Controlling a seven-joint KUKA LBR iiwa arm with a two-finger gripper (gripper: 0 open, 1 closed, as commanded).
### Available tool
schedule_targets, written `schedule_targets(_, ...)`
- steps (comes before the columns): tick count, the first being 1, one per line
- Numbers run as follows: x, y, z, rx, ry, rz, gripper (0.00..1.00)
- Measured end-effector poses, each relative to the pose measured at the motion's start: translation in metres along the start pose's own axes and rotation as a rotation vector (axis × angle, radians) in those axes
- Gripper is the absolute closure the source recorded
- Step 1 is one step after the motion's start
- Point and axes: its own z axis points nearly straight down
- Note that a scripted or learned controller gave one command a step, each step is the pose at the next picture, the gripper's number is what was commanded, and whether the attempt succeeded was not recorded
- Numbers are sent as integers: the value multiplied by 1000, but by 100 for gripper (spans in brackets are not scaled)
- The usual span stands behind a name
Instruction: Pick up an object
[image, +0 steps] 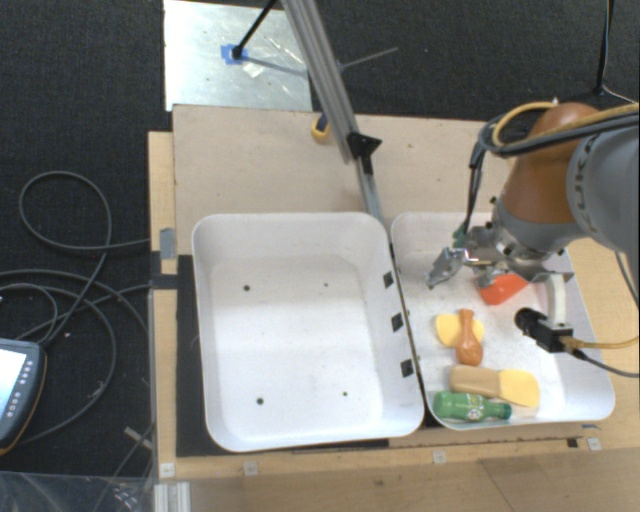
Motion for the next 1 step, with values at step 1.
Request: schedule_targets(1, -6, 8, 50, 0, -1, 0, 0)
